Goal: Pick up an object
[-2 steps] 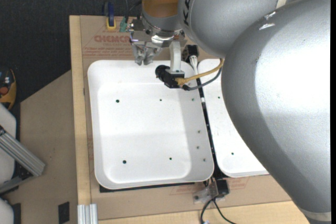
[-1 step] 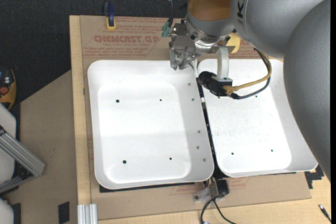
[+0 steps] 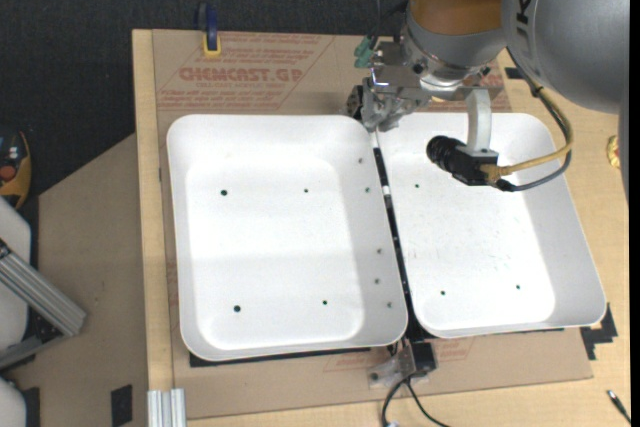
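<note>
My gripper (image 3: 379, 109) hangs below the grey and orange wrist, low over the far end of the seam where the two white bins meet. Its metal tip sits right at the back rims. Whether anything is between its tips cannot be made out from this angle. A black cylindrical part (image 3: 455, 161) on a white bracket, with a yellow cable, hangs from the wrist over the back of the right bin (image 3: 560, 245).
The left bin (image 3: 190, 245) and the right bin lie side by side on a cardboard sheet (image 3: 260, 65). Small dark dots mark both bin floors. A blue and yellow clamp (image 3: 209, 30) stands at the cardboard's far edge. A metal rail (image 3: 40, 300) lies at the left.
</note>
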